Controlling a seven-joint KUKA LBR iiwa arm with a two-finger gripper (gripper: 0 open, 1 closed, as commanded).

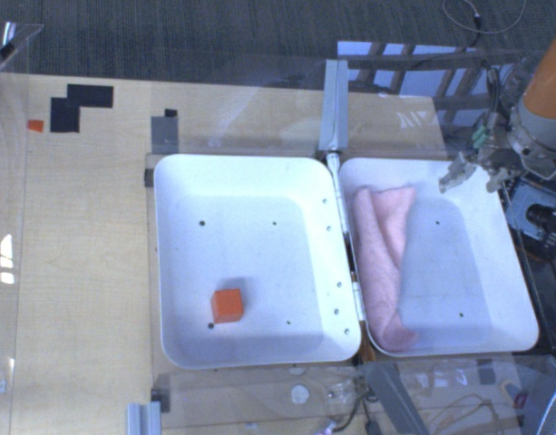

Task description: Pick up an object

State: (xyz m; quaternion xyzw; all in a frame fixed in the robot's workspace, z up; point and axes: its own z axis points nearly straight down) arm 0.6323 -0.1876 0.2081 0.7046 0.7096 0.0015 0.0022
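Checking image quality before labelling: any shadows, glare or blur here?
Camera view: soft shadow falls across the right bin floor beside the pink towel; the orange block casts a small dark shadow; pale glare streaks the bench at left; the gripper looks slightly blurred.

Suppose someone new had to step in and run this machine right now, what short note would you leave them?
Gripper: above the far right corner of the right bin, nothing between its fingers; open or shut cannot be told.
Things: orange block in the left bin, near its front; pink cloth folded along the right bin's left side.
Done: nothing picked up yet.
Left: lower onto one object, probably the cloth since it is nearer, grip it and lift.
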